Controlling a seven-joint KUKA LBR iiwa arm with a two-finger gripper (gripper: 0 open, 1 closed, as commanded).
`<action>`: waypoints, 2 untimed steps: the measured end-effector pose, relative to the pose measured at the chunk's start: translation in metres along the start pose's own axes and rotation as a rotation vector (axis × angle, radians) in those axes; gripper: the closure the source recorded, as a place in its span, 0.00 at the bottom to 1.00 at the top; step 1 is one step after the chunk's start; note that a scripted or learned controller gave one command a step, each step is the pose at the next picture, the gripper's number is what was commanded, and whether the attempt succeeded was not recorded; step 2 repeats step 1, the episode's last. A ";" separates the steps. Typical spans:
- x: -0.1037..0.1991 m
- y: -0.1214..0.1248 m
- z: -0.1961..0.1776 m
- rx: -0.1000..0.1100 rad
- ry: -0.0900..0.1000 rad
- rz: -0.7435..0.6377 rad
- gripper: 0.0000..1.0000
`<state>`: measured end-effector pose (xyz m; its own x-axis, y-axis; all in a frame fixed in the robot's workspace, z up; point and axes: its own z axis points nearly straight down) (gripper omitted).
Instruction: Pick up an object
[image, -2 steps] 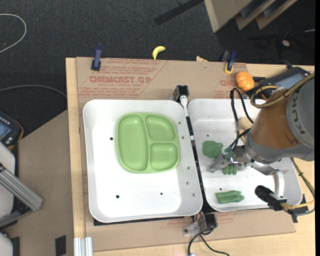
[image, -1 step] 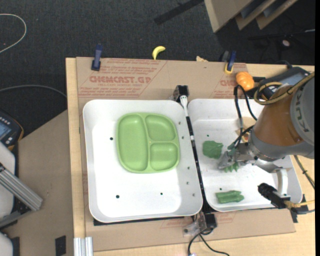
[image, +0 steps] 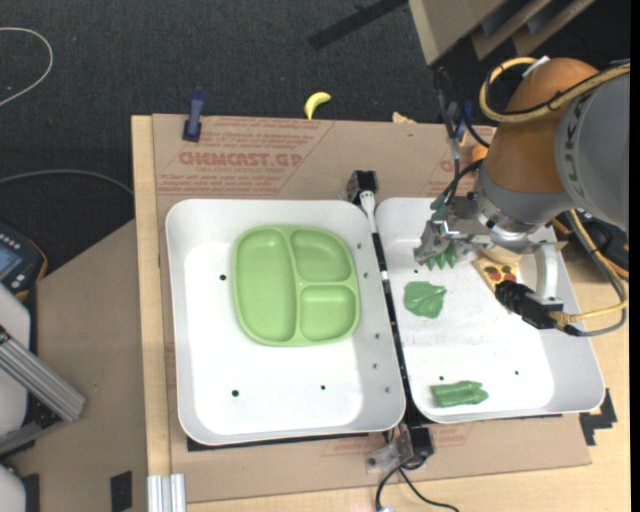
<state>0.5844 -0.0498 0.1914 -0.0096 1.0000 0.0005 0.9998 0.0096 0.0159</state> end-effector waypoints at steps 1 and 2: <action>0.089 -0.078 -0.075 0.012 0.005 -0.001 1.00; 0.089 -0.078 -0.075 0.012 0.005 -0.001 1.00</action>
